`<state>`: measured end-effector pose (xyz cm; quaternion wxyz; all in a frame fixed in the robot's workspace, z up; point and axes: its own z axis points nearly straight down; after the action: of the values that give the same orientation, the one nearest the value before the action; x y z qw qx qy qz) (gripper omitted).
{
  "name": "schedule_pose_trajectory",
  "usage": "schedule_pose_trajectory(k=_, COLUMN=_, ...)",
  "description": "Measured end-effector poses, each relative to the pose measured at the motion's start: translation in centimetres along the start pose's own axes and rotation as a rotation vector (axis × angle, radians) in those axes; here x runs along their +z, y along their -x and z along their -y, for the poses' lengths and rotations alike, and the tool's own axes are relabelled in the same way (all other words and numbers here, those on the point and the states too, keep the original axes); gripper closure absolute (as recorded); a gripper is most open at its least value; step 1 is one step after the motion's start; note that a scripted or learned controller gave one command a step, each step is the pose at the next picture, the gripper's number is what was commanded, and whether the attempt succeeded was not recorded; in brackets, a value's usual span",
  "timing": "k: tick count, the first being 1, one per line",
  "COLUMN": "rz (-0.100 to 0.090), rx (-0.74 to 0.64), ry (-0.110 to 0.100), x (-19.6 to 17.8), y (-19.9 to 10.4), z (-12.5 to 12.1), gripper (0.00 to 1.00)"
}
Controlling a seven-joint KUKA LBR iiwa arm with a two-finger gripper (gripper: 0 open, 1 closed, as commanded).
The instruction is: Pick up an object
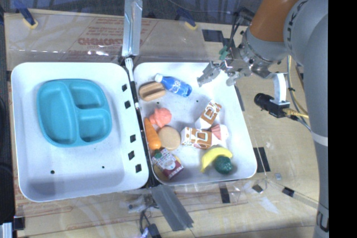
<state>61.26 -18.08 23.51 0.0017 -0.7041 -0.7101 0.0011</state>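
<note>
A grey metal bracket (170, 206) lies at the near edge of the desk (279, 136), just below the gap between the two bins.

The hand (218, 73) hangs over the far right corner of the right bin (245, 142), its two thin grey metal fingers spread apart and nothing between them. Above it, the wrist carries a smooth orange band (276, 5) and the rounded grey arm (321, 42) runs off to the right.

Closest to the hand, near the bin's far edge, lies a small blue plastic bottle (174, 86) with a white cap, on its side. Beside it toward the divider sits a toy hot dog (152, 90), a brown bun with a rounded, glossy shape. Further in, a brown and white patterned carton (210, 112) is tilted near the right wall, and a second similar carton (196, 137) lies flat just below it, next to a pink and white piece (220, 132). Along the divider side are a pink lumpy toy (162, 117), an orange carrot (152, 134) and a round tan bun (169, 137). At the near edge lie a red-labelled packet (167, 163), a curved yellow banana (213, 156) and a dark green knobbly vegetable (223, 165) touching it.

The left bin (33, 175), white and shallow with rounded corners, holds a smooth teal divided plate (75, 111) with three compartments.
</note>
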Motion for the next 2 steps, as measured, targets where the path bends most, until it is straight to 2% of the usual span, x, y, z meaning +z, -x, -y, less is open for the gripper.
schedule_pose_trajectory(k=1, rz=0.007, rx=-0.158, ry=0.022, x=12.9, y=-7.2, z=-4.6, gripper=0.0)
schedule_pose_trajectory(k=2, rz=0.005, rx=-0.263, ry=0.01, x=13.9, y=-3.9, z=-4.8, gripper=0.0)
